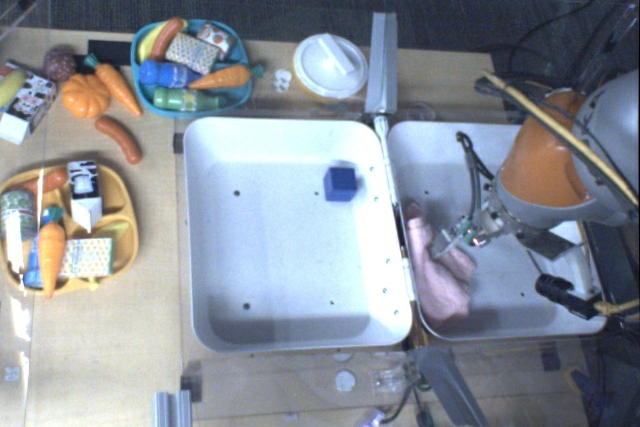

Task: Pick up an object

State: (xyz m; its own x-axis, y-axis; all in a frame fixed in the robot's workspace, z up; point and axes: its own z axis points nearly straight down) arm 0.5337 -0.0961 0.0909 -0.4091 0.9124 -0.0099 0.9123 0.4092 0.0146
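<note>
A pink cloth (437,277) lies crumpled along the left wall of the right bin (520,320). My gripper (458,239) is low over the cloth's upper end, touching or nearly touching it, with the orange-banded arm (542,167) reaching in from the right. A small blue cube (341,182) sits alone in the left bin (250,315), toward its far right corner, well apart from the gripper.
A metal divider (380,65) stands between the bins at the back. Left of the bins lie a blue bowl (190,65) of toy food, a yellow plate (65,230) with toys, and loose toy vegetables (100,100). A white lid (331,63) rests behind the left bin.
</note>
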